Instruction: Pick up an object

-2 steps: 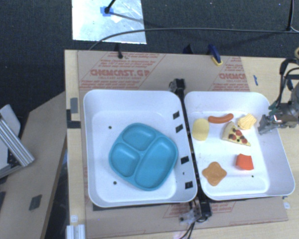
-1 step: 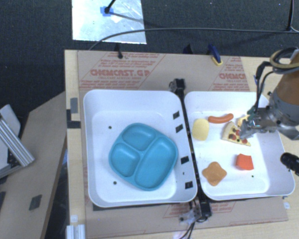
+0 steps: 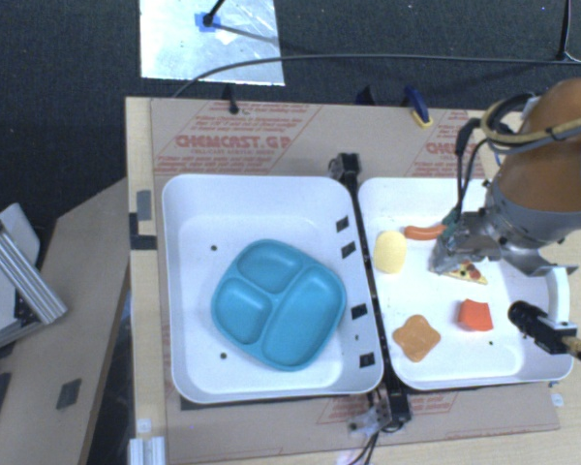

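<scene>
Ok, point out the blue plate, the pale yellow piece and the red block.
blue plate (image 3: 279, 303), camera view, centre ridge between compartments.
pale yellow piece (image 3: 390, 252), camera view, its middle.
red block (image 3: 475, 315), camera view, top face.

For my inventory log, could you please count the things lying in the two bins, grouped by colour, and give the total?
Blue: 1, plate, left bin
Yellow: 1, pale egg-like piece
Red: 1, block
Orange: 2, sausage and flat piece
Mixed: 1, pizza slice, under the gripper
Total: 6, with five in the right bin
</scene>
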You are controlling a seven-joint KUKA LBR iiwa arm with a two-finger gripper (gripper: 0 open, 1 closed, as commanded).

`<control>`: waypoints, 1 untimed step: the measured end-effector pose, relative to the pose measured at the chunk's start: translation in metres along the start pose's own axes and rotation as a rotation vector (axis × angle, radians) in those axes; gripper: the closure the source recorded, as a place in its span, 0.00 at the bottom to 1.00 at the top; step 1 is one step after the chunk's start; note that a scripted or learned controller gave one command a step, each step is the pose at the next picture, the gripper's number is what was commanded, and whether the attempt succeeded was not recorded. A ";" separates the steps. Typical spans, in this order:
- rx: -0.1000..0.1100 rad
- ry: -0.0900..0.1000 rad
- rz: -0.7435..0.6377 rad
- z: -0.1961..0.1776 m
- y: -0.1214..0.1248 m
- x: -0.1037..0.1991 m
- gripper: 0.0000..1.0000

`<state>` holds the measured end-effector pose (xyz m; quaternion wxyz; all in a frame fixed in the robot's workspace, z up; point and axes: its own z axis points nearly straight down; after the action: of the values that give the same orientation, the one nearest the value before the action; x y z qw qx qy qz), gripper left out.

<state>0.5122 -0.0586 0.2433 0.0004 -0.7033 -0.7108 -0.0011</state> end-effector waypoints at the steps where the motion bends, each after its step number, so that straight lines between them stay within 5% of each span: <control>1: 0.001 0.000 0.000 0.010 0.009 0.060 1.00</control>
<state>0.5206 0.0013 0.2332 0.0005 -0.7033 -0.7109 -0.0008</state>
